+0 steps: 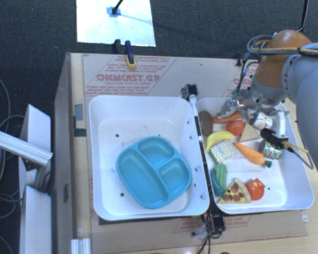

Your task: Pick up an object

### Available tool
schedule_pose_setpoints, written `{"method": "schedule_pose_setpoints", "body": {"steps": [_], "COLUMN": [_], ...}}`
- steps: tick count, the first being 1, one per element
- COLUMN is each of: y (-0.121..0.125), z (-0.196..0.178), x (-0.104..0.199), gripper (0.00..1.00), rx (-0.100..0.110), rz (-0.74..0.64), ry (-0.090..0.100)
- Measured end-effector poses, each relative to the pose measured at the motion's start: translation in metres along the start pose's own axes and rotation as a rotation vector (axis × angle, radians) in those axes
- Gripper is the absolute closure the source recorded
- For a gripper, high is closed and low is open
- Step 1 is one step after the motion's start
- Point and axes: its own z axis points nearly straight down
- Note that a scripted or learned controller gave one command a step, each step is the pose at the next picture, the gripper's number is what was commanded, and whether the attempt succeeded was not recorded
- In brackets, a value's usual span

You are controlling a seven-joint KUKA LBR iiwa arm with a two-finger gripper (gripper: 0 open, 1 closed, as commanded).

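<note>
Camera view: arm enters from the right, pincer (243, 106) low over the far end of the right bin (299, 192); whether it is released or clenched cannot be told, the wrist hides it. Likeliest target is judged to be the red tomato piece (235, 127), just below the pincer, touching a dark brown item (205, 121) to its left. An orange carrot (251, 153) lies further below, long axis slanting down to the right, green tip at the lower right. Yellow banana (219, 138) sits below-left of the pincer. Risk: toys are packed touching, so a descent may nudge neighbours or pinch two at once; the round tomato could also squirt out. Blue plate (153, 172) lies far left in the other bin.
</note>
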Motion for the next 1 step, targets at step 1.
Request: {"method": "schedule_pose_setpoints", "body": {"steps": [1], "y": [-0.0001], "z": [0.0001], "x": [0.0014], "gripper": [0.00], "rx": [0.000], "rz": [-0.001], "ry": [-0.001]}}
